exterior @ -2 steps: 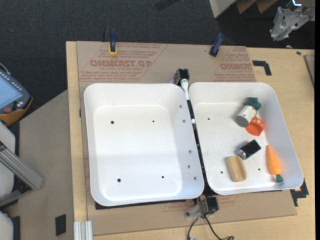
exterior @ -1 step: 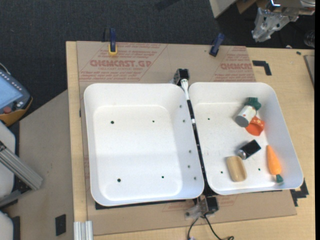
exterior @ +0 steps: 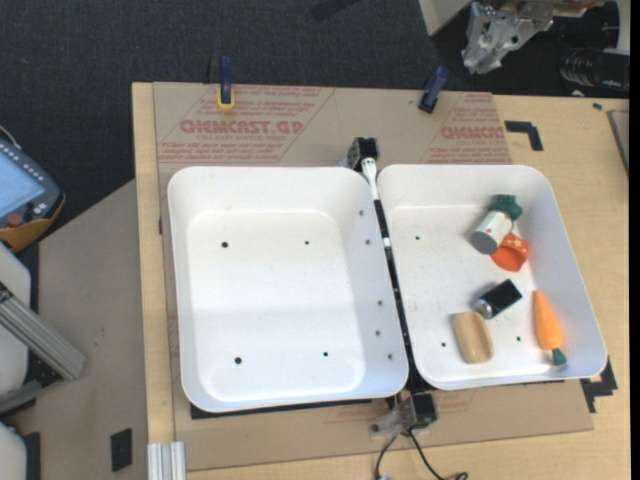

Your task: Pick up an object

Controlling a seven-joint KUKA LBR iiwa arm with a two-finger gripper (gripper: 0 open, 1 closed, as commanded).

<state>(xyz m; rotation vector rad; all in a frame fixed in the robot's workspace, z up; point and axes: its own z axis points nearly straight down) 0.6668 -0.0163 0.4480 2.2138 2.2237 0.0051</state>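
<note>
We see the robot's hand (exterior: 487, 53) raised at the top of the view, well beyond the far rim of the right-hand shallow white plastic bin (exterior: 430, 193) and gripping nothing; whether it is released or clenched we cannot tell. Inside that bin, near its right wall, lie a grey cylinder with a green cap (exterior: 494, 227), an orange-red piece (exterior: 511, 254) touching it, a small black block (exterior: 498, 298), a tan rounded wooden block (exterior: 471, 337) and an orange carrot-shaped toy (exterior: 547, 326). Left of that bin, touching it, sits the second white bin (exterior: 190, 268) on the worktop (exterior: 150, 228).
</note>
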